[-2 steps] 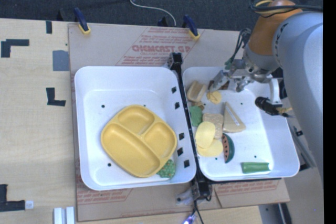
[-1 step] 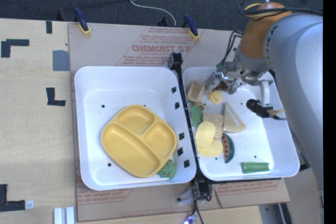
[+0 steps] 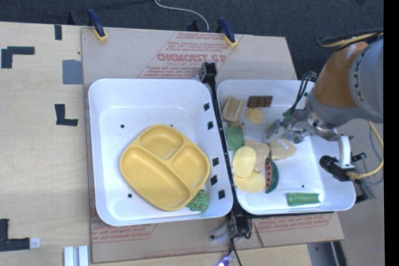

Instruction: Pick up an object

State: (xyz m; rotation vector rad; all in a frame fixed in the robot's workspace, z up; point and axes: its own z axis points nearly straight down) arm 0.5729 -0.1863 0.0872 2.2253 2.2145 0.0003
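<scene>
Hovering over right bin (image 3: 340,196) centre, gripper (image 3: 278,129); jaws we cannot tell. Glossy yellow sectioned tray (image 3: 163,166) fills left bin (image 3: 106,134).

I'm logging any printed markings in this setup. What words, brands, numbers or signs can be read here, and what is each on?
"CHEMCAST GP": red print on the brown board under the bins, seen upside down behind the left bin; my best reading, since the letters are blurred.
Smaller red lines beside it: too blurred to read.
Black angular marks on the wooden bench: shapes, not letters.
</scene>
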